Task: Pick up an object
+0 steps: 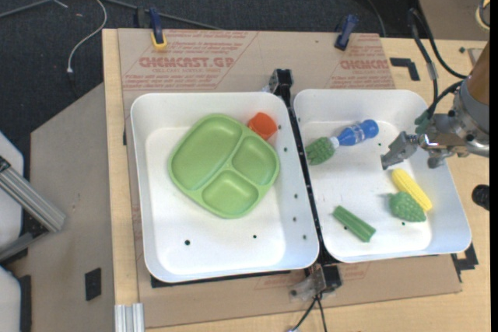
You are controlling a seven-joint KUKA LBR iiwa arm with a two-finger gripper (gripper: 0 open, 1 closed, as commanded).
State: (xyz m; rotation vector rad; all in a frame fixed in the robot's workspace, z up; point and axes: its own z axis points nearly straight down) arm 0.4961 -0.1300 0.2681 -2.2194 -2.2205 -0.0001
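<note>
Gripper: the grey two-finger gripper (pixel 412 152) hangs over the right white bin (pixel 327 241), fingers spread apart with nothing between them.
Nearest things: yellow plastic corn cob (pixel 411 190) just below it, touching a green knobbly toy (pixel 408 207).
Elsewhere in right bin: blue-and-white bottle (pixel 354 134), green stick (pixel 355 223).
Left white bin (pixel 156 245): green divided plate (pixel 224 166), orange ball (pixel 263 124).

The right bin (pixel 373 245) holds five loose things. A blue and white bottle (pixel 355 134) lies on its side toward its far wall, touching a green lump (pixel 319 151). A yellow corn cob (pixel 410 189) lies against a bumpy green piece (pixel 407 207) near its right wall. A green stick (pixel 355 223) lies nearer its front.
</note>
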